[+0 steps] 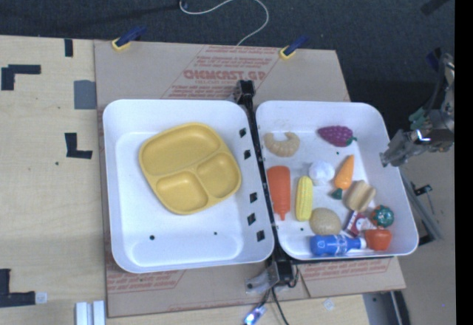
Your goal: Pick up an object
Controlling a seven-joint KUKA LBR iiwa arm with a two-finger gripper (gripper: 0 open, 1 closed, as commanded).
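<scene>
The right bin (369,113) holds several toy foods: a tan croissant (282,143), purple grapes (336,135), an orange carrot (344,172), a red-orange sausage (278,190), a yellow corn cob (304,198), a potato (324,221), a brown bun (359,196), a blue bottle (334,244) and a red piece (378,240). My gripper (394,151) hangs just outside this bin's right rim, level with the carrot. It is small and dark against the floor, and nothing is seen held in it.
The left bin (118,190) carries a yellow divided plate (191,167). A small white object (320,170) and a teal ball (383,216) also lie in the right bin. Black clips (251,168) join the bins. A cable (222,6) loops behind them.
</scene>
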